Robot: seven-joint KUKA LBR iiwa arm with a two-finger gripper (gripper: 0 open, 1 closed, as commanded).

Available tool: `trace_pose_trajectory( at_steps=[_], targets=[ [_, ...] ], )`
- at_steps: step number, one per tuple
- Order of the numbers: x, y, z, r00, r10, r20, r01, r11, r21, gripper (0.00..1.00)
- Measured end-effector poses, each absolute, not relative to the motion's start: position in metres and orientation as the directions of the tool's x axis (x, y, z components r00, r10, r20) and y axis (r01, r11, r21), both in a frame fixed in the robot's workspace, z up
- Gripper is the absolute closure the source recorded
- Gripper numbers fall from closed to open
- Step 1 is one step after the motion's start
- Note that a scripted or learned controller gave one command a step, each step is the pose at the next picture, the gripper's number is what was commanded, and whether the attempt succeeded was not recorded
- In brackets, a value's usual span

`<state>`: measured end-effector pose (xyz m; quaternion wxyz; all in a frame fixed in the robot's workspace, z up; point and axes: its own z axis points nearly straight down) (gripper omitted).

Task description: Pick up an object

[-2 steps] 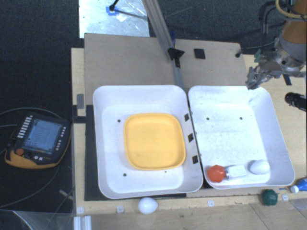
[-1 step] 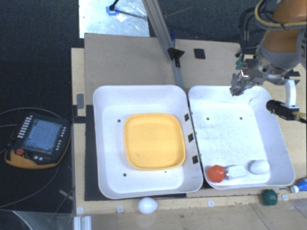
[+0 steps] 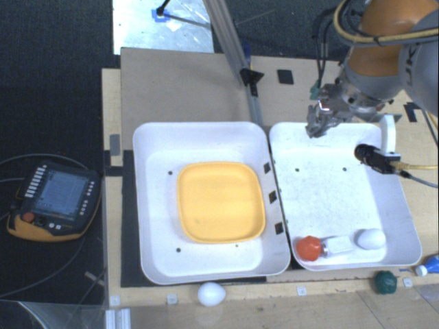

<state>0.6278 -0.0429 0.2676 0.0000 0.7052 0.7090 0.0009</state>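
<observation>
Two white bins point(image 3: 206, 134) sit side by side on the bench, and the arm's gripper point(image 3: 317, 125) hangs over the far edge of the right one.

Nearest, just outside the bins on the bench, lie a white egg-shaped ball point(image 3: 211, 294) and a small dark green ball point(image 3: 385, 282). Inside the right bin, along its near wall, three things lie in a row: a round orange-red ball point(image 3: 309, 248), a small clear white block point(image 3: 337, 245) touching it, and a white egg-shaped thing point(image 3: 371, 239) a little to the right. A flat yellow square plate point(image 3: 221, 201) lies in the middle of the left bin. Farther back, the grey arm with its orange band point(image 3: 396, 14) comes in from the right. Its gripper is well apart from the three things, and nothing can be seen in it. I cannot tell how its fingers stand.
</observation>
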Motion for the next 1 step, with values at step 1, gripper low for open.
trace_pose_trajectory(
  at_steps=[1],
  targets=[
    [0.6253, 0.0103, 0.2486, -0.005, 1.0, 0.001, 1.0, 0.005, 0.0, 1.0]
  ],
)
